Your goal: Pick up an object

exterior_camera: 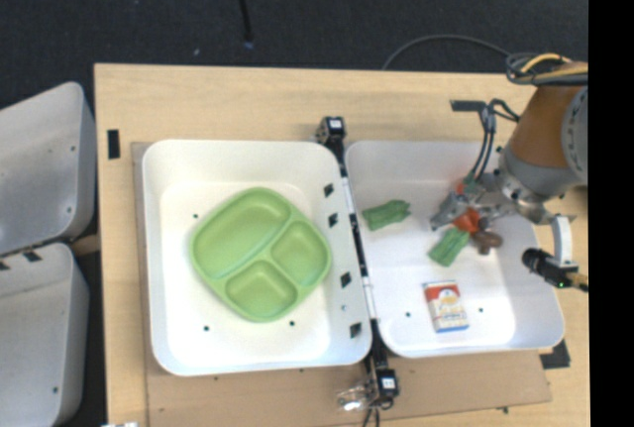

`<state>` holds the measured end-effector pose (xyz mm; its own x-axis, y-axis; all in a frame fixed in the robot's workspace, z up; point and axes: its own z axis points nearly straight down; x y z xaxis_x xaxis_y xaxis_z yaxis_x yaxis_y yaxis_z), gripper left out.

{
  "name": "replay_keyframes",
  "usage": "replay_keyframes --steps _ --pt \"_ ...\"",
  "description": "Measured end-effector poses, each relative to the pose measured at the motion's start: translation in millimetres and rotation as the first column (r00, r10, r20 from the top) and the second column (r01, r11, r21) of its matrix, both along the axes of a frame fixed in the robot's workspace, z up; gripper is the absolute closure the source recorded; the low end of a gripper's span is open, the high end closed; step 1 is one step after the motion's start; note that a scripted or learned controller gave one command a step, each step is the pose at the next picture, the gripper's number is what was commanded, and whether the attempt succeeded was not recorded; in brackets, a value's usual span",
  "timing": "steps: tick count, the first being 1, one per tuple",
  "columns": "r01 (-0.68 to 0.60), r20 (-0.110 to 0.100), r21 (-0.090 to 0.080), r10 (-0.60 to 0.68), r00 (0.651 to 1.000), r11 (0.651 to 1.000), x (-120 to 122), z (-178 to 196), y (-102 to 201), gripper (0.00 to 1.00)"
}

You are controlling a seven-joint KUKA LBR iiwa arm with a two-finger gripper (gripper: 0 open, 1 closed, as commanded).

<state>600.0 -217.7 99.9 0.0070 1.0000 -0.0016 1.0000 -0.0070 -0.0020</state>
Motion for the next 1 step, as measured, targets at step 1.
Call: replay_keyframes --steps 1 --pt "0.002 0.006 -0.001 -0.002 1.000 1.000 1.5 14.2 -1.1 1.00"
